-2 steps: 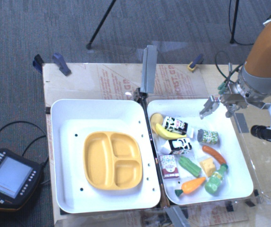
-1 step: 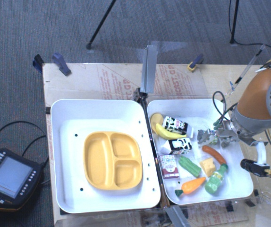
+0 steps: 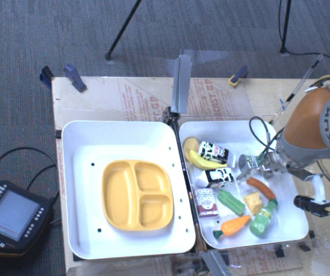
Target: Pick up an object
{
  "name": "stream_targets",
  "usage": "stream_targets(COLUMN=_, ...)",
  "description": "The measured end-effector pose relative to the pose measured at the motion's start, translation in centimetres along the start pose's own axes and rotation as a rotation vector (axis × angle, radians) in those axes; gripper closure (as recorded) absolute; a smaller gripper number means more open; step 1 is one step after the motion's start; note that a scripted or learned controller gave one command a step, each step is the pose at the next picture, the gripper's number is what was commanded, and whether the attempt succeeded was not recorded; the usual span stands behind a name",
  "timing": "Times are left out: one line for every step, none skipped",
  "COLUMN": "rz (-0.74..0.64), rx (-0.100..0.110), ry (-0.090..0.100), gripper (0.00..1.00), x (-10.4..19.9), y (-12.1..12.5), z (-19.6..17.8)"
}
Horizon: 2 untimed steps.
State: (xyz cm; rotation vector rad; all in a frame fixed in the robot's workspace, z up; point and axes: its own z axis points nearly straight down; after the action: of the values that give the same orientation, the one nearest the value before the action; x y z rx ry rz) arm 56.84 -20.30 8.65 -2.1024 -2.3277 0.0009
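Observation:
The right bin [image 3: 291, 226] holds several toy foods. A banana [image 3: 201, 160] lies beside a black-and-white carton [image 3: 214, 152], with a second such carton [image 3: 219, 177] below them. Further forward are a red box [image 3: 206, 203], a green cucumber [image 3: 231, 202], a cheese wedge [image 3: 254, 202], a red sausage [image 3: 261, 188], a carrot [image 3: 234, 225] and a green bottle [image 3: 261, 222]. My gripper [image 3: 250, 165] hangs low over the bin's middle, just right of the second carton and above the sausage. Nothing is visibly held.
A yellow divided plate [image 3: 137, 195] lies in the left bin [image 3: 73, 154]. A metal divider post [image 3: 181, 88] stands between the bins at the back. Clamps [image 3: 75, 77] sit on the bench's far edge, and a teach pendant [image 3: 10, 214] lies on the floor at left.

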Motion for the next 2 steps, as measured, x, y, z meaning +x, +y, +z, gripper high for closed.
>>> stream_targets(rz=0.007, rx=0.001, ry=0.002, gripper=1.0, x=-0.2, y=-0.1, z=-0.9)
stream_targets(rz=-0.115, rx=-0.002, ry=-0.003, gripper=1.0, x=3.1, y=1.8, z=-13.2)
